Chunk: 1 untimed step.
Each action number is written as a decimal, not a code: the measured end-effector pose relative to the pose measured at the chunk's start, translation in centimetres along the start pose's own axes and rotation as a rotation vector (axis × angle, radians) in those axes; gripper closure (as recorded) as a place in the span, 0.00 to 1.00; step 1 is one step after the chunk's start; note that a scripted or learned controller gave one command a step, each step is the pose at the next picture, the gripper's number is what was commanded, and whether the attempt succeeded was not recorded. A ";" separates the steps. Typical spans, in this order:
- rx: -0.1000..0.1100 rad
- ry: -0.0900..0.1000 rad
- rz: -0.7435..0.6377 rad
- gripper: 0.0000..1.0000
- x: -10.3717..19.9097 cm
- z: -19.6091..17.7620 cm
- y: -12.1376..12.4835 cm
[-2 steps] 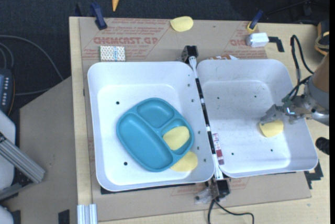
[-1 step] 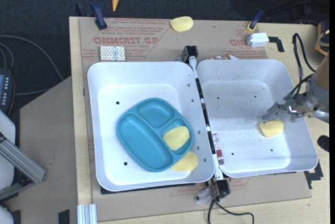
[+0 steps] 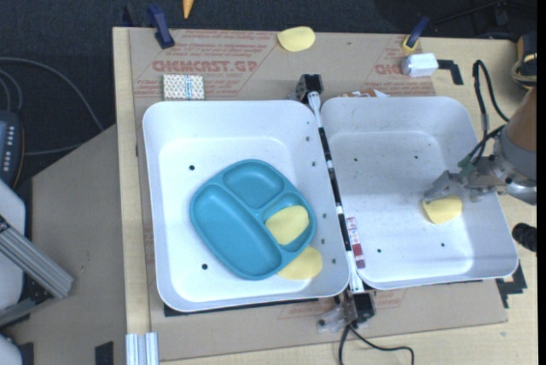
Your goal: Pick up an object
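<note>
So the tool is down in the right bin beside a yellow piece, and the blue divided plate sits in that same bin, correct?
Not quite. The blue divided plate sits in the left bin, not the right one. The rest holds: the camera view shows the tool down in the right bin beside a yellow piece.

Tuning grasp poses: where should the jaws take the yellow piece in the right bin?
Probably across the short width of the yellow piece, coming straight down. It lies flat on the right bin floor, away from the walls, with the gripper right beside it.
</note>
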State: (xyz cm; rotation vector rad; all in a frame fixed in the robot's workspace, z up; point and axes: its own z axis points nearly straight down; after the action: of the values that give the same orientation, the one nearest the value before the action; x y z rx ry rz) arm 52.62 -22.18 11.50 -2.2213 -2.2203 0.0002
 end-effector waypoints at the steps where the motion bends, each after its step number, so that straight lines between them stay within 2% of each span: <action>1: 0.001 0.001 0.000 0.00 0.6 -0.3 -0.6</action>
State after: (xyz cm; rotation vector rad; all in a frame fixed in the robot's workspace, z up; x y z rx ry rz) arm 52.06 -21.60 11.85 -2.2204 -2.2196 -0.0001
